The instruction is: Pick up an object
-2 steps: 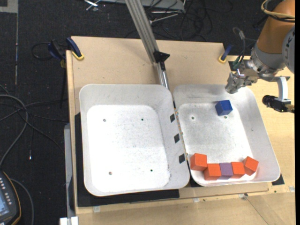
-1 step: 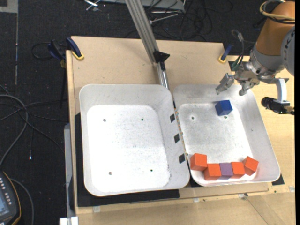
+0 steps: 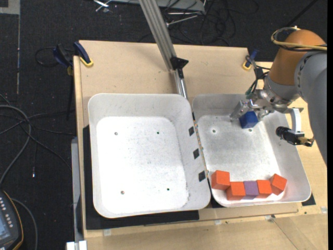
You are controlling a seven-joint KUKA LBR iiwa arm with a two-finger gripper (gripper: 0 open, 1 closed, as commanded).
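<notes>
Along the near rim of the right bin (image 3: 291, 163), a row of blocks is seen: four orange blocks (image 3: 221, 179) and a purple block (image 3: 251, 188) between them. No writing can be read. Farther back, a small blue block (image 3: 248, 120) of cube-like form is gripped between the jaws of the gripper (image 3: 248, 112), over the bin's far part.

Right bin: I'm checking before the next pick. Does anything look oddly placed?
Nothing damaged or spilled. The orange blocks and a purple block crowd the right bin's near edge, while a blue block sits at the gripper.
</notes>
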